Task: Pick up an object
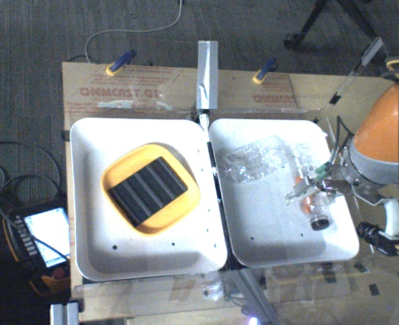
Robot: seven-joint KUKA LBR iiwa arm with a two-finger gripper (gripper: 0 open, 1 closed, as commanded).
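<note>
Pincer (312, 189) over right bin (253, 242)

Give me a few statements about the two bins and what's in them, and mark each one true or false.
1. The yellow tray with black ridges lies in the left bin. True.
2. The clear crumpled plastic lies in the left bin. False: it is in the right bin.
3. The hand is over the right bin. True.
4. The yellow tray is between the hand's fingers. False: it lies apart, in the other bin.
5. Two blue and yellow clamps sit on the bench's far edge. True.
</note>
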